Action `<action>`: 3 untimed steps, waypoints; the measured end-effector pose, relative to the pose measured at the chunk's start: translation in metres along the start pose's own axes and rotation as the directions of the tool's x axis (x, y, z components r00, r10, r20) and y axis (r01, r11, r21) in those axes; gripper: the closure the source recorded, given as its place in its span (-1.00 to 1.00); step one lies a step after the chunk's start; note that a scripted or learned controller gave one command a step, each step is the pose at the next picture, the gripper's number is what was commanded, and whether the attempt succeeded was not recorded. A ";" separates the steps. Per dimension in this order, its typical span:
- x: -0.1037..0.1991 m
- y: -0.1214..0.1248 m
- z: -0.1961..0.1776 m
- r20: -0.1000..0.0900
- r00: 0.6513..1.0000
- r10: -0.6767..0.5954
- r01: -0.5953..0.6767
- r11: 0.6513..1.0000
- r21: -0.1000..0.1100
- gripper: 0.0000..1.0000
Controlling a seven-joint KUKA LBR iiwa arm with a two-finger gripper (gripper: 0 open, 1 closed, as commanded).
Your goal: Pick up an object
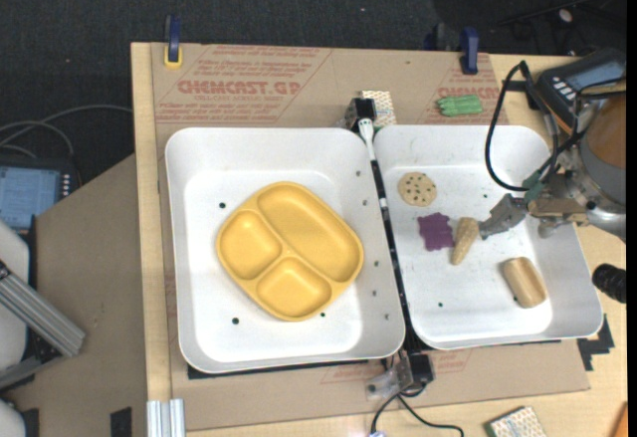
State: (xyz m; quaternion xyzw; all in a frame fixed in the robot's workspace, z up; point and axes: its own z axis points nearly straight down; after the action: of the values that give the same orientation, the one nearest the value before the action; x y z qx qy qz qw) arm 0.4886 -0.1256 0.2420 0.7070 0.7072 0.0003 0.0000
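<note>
Two white bins sit side by side on a brown board. The left bin [189, 256] holds a yellow tray [289, 251] with three compartments, lying near the middle and turned at a slant. The right bin [557, 321] holds four small things: a cookie [417, 189] toward the upper left; a purple piece [434, 231] below it; a tan cone [464, 240] just right of the purple piece, apparently touching it, though the contact is hard to confirm at this resolution; and a tan cylinder [524, 282] lower right, well apart from the others, lying tilted. The arm enters from the right, low over the right bin. The gripper [495, 220] points left, its dark fingers [506, 213] slightly spread, tips just beside the cone's upper end; nothing sits between them. A black cable [495, 126] loops above the gripper. On the board behind the right bin lies a green item [459, 107]. Blue clamps [174, 39] hold the board's back edge.
</note>
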 end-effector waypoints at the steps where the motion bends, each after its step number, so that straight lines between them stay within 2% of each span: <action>1: -0.040 0.044 0.098 0.000 1.000 0.003 -0.003 1.000 0.008 -1.00; 2: -0.005 0.103 0.160 0.000 1.000 -0.004 0.004 1.000 -0.004 -1.00; 3: -0.007 0.102 0.145 0.002 1.000 0.001 -0.001 1.000 -0.008 1.00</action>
State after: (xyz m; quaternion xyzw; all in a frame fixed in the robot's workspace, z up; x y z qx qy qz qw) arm 0.5907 -0.1329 0.0966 0.7073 0.7069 0.0024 0.0033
